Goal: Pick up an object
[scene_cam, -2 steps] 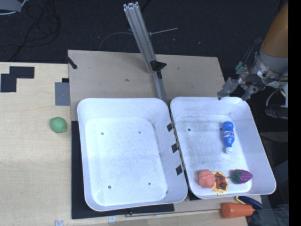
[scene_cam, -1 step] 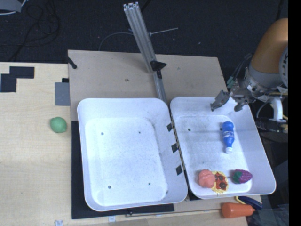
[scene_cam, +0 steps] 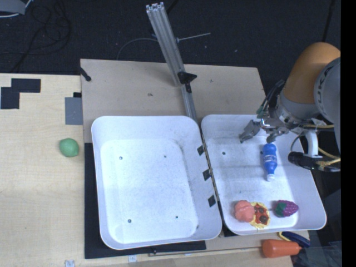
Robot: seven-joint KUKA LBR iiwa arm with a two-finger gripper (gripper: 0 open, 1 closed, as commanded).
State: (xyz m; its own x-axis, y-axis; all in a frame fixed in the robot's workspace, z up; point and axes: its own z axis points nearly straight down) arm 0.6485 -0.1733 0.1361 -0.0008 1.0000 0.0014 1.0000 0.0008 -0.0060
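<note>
Blue bottle lies flat on the floor of the right bin, near the bin's right wall and roughly midway along it. Its long axis runs nearly straight up and down the view. The white cap end points toward the near edge of the desk; the blue body end points toward the jaws.

The jaws hang over the far part of the same bin, just beyond the bottle's blue end and slightly to its left. They are spread, with nothing between them; one dark finger angles out to the left. The bottle lies apart from them.

Other contents of the right bin, along its near wall:
- orange toy
- yellow and red piece
- purple toy
</note>
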